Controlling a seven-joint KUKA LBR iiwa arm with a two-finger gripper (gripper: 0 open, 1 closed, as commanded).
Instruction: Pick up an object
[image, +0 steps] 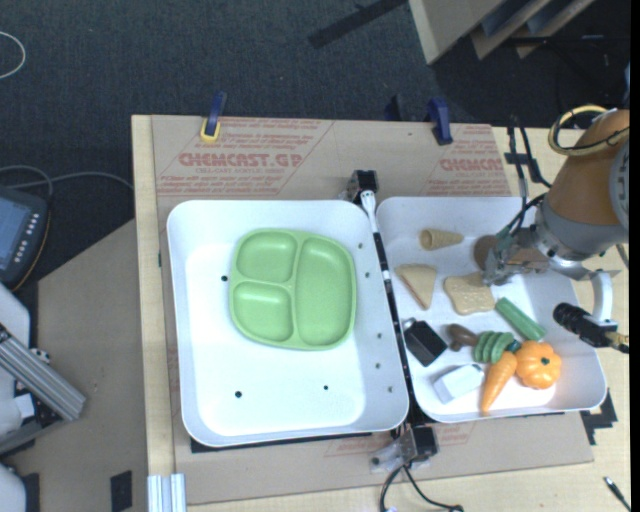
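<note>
Where bins meet: green plate (294, 288) left, toys (500, 360) right.

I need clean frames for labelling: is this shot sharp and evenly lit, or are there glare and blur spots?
Camera view: lighting is even and soft, with faint shadows under the green plate; the white bins are bright but keep their edges; the carrot and small orange pumpkin are fairly crisp; the gripper looks slightly soft, so its fingers are hard to read.

Bright even overhead light, soft shadows, mild glare on white bins (190, 300).
</note>
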